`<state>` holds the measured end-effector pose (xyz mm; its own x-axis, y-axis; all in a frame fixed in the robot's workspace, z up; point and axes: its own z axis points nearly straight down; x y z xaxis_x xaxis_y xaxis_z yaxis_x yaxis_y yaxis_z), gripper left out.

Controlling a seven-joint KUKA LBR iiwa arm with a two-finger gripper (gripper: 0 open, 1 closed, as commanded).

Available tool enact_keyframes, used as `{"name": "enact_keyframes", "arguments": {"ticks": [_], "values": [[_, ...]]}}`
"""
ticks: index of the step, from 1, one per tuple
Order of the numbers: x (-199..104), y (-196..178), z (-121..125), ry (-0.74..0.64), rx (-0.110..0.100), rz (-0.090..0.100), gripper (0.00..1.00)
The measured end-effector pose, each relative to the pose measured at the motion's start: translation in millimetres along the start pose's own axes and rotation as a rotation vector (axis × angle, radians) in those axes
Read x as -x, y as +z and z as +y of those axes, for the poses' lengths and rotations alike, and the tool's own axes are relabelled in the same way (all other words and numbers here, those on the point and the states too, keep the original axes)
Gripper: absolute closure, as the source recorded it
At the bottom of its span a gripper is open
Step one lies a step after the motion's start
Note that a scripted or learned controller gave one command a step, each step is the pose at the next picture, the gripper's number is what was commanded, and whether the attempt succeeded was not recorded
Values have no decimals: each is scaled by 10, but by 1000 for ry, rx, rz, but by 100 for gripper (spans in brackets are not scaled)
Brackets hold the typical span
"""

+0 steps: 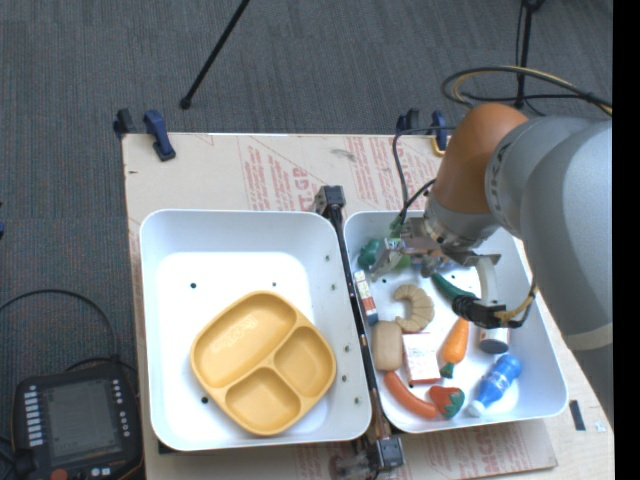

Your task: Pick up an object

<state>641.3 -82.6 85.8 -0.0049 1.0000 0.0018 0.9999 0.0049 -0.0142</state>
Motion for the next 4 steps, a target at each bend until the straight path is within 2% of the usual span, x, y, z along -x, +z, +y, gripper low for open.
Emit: {"name": "enact_keyframes", "arguments": {"ticks": [1,2,3,4], "values": [[21,-1,-456,4,9,0,0],[72,-13,-17,1,11,-1,0],[-7,-1,-565,5,9,0,0],[-6,-96,-563,8,8,1,100]]}}
